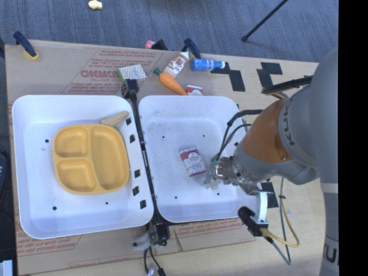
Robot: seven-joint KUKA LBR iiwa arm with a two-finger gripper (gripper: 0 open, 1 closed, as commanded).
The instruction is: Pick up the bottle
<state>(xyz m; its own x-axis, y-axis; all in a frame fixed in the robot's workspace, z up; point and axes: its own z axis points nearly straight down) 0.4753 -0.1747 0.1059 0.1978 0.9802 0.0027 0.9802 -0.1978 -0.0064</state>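
Two shallow white plastic bins sit side by side on a cardboard-covered surface [69,76]. The left bin [23,154] holds a yellow three-compartment plastic plate [91,157], lying flat toward the bin's left-centre. A small tan wedge-shaped piece [115,119] rests just beyond the plate's upper right edge, near the bin's far wall.

The right bin [172,206] holds a small red-and-white packet [192,161], lying flat near its middle, slightly tilted.

The grey arm with orange band [267,137] enters from the right of the frame and reaches down into the right bin's right half. The jaws [214,177] sit low over the bin floor, just right of the packet and apart from it. Cannot tell how far the jaws are open; the metal parts blur together there, and nothing is seen between them.

Above the bins, at upper centre of the frame, loose things lie on the surface: a small blue plastic bottle [206,65] on its side, outside both bins and well apart from the jaws; a white bottle with an orange label [176,64] just left of it, tilted; an orange carrot-shaped toy [171,83] below that; a small red-and-white box [194,89] beside the carrot's tip; a green patterned square packet [131,72] further left.

Black cables [230,132] loop off the wrist; a yellow cable [284,240] trails at lower right.
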